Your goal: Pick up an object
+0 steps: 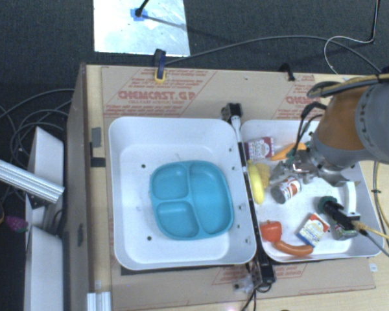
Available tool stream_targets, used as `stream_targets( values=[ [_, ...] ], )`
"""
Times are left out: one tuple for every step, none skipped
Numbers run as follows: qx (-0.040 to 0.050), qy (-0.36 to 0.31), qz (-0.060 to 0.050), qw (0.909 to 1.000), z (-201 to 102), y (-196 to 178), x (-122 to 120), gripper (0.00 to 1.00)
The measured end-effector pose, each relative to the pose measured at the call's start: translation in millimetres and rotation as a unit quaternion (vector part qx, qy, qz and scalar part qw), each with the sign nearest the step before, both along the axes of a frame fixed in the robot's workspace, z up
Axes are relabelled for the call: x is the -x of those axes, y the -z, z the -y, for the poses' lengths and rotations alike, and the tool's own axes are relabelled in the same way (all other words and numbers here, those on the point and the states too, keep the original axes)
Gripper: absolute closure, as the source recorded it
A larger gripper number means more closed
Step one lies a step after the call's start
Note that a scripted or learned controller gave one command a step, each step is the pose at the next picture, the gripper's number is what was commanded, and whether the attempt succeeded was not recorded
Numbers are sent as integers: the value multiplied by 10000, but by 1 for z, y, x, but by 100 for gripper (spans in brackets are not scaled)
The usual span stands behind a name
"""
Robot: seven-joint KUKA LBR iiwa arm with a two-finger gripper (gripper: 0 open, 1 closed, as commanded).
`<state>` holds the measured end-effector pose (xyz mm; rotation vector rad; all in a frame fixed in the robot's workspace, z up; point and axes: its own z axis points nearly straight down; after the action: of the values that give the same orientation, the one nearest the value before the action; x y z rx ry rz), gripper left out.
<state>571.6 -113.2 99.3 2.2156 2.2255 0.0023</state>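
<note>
Reaching in from the right, the grey arm with an orange band (340, 125) holds the two-finger gripper (290, 172) low over the middle of the right shallow white bin (305, 206). Whether its jaws are wide or narrow I cannot tell. A small grey can with a red-and-white label (287, 190) lies tilted just beside the gripper. A yellow banana-shaped piece (257, 181) lies along that bin's left wall, and a maroon-and-white carton (259, 149) sits in its far left corner. A red rounded piece (270, 230), an orange-red sausage shape (294, 249) and a small white printed box (311, 229) lie by the near edge. The left shallow white bin (136, 154) holds a blue divided plate (191, 198).
</note>
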Motion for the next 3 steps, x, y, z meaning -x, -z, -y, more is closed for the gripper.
stream_targets(
  values=[
    [4, -2, 11, 10000, 1, -11, -1, 100],
    [3, -2, 9, 10000, 1, -10, -1, 0],
    [27, 31, 10, 10000, -19, 13, 34, 0]
  ],
)
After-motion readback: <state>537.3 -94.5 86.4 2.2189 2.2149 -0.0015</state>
